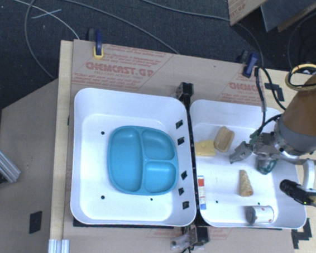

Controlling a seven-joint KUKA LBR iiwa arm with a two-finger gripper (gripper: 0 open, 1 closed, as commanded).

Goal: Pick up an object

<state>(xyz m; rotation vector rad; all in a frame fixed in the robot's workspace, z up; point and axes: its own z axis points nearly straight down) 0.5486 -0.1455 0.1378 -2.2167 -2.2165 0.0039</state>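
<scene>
My gripper (252, 157) hangs over the right bin (222, 218), in its upper right part. Its grey fingers (238, 155) stand spread, so it is open with nothing between them. A tan bread-like piece (223, 139) lies just left of the gripper, with a yellow block (204, 149) beside it. Below the gripper lies a tan wedge (246, 183). A white cylinder with a grey cap (259, 213) rests on its side near the bin's front edge.
The left bin (83, 143) holds a blue divided plate (142, 160). A small red and white item (201, 187) lies along the right bin's left wall. Black clips line the divider between the bins. Blue clamps hold the board at the back.
</scene>
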